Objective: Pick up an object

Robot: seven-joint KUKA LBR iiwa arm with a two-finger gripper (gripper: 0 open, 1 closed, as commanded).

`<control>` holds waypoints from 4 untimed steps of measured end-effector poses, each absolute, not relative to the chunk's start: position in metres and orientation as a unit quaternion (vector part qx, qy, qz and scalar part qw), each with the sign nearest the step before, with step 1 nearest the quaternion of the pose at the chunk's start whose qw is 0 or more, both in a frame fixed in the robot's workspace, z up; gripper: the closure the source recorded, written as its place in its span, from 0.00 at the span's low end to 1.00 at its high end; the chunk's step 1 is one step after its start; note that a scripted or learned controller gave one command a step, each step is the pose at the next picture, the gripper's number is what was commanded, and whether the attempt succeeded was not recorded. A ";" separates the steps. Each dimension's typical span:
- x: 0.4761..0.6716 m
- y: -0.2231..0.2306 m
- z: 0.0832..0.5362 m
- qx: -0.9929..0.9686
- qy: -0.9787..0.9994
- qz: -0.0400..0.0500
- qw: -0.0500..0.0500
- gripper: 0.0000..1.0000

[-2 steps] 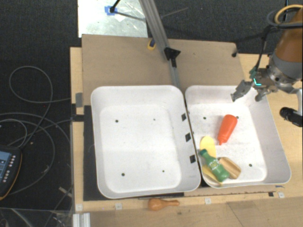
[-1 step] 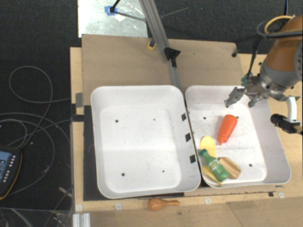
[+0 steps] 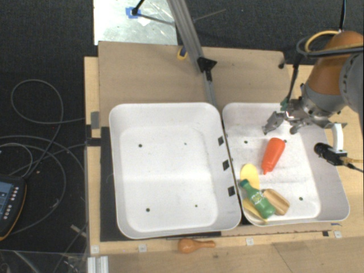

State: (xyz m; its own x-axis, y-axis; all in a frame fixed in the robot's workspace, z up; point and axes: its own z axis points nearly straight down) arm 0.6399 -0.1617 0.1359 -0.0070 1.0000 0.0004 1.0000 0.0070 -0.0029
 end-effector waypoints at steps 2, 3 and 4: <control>0.642 -0.161 0.103 -0.704 -0.710 -0.001 -0.002 1.00; 0.648 -0.156 0.149 -0.705 -0.710 -0.002 -0.003 1.00; 0.652 -0.162 0.195 -0.705 -0.709 -0.002 -0.004 1.00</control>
State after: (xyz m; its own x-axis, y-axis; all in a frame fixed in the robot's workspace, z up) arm 0.6519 -0.1621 0.1954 -0.0067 1.0000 -0.0022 0.9999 0.0067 0.0078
